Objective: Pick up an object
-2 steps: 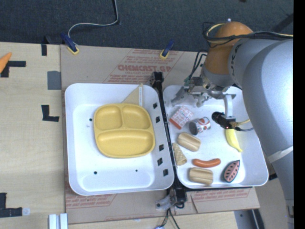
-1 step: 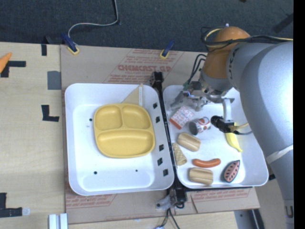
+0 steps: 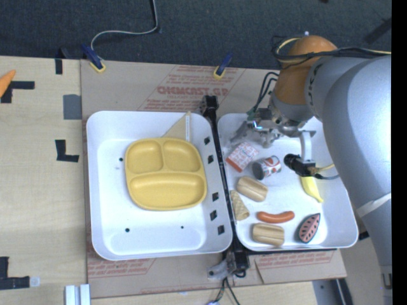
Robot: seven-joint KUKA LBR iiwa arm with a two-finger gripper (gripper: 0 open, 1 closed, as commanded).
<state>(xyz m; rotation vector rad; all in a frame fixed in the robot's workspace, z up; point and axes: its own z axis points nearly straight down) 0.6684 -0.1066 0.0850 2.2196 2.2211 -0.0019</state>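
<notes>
My gripper (image 3: pixel 259 131) hangs over the far part of the right bin (image 3: pixel 337 234), under the orange wrist band. Just below it lie a red and white packet (image 3: pixel 241 155) and a small red and white can (image 3: pixel 268 166) on its side. Nothing is visibly held. Further toward the front are a bread roll (image 3: pixel 252 189), a sausage (image 3: pixel 275 217), a bun (image 3: pixel 268 234), a pale wedge (image 3: pixel 239 205), a banana (image 3: pixel 312 187) and a dark red slice (image 3: pixel 308 227).
The left bin (image 3: pixel 105 170) holds a yellow divided plate (image 3: pixel 166 173). A black clip rail (image 3: pixel 213 164) runs between the bins. The grey arm body covers the right bin's right side. Cardboard and a cable lie beyond the bins.
</notes>
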